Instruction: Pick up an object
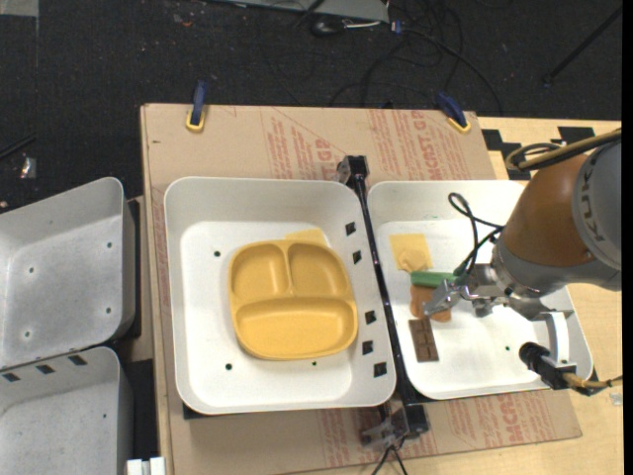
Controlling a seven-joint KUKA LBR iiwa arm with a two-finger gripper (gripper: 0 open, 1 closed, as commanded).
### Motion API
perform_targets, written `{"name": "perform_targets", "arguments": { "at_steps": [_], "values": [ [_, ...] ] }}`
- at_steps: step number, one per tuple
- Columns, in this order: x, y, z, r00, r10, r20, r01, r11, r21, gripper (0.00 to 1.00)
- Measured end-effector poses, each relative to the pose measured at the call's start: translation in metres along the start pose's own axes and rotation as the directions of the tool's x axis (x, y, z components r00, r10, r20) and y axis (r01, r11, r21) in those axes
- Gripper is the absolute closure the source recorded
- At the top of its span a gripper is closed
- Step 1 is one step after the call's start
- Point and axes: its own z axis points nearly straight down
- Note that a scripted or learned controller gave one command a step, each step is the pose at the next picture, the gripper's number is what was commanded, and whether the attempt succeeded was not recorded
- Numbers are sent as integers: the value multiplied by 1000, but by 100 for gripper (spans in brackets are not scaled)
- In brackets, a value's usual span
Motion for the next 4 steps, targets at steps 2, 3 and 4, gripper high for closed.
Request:
{"name": "perform_targets", "arguments": {
  "at_steps": [2,3,4],
  "values": [
    [1,1,-8,1000,0,0,0,1000,-8,100],
    [2,-8,-60,1000,-3,2,3,1000,-9,100],
    [-2,-8,-103,1000,-5,3,5,1000,-10,100]
  ]
}}
